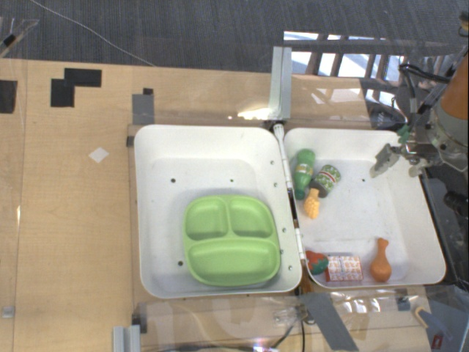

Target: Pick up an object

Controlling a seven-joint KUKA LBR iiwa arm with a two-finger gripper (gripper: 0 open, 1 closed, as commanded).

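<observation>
Over the right white bin's [410, 218] far right edge, the grey two-finger gripper [386, 160] hung spread, empty; I'd target the lone orange plastic gourd [380, 262].

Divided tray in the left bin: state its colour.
The tray is light green, plain; camera view.

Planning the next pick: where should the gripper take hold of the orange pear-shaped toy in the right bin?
Probably across the narrow neck of the orange pear-shaped toy, coming straight down. It lies alone with bare floor around it, though the right bin's front wall is close.
</observation>
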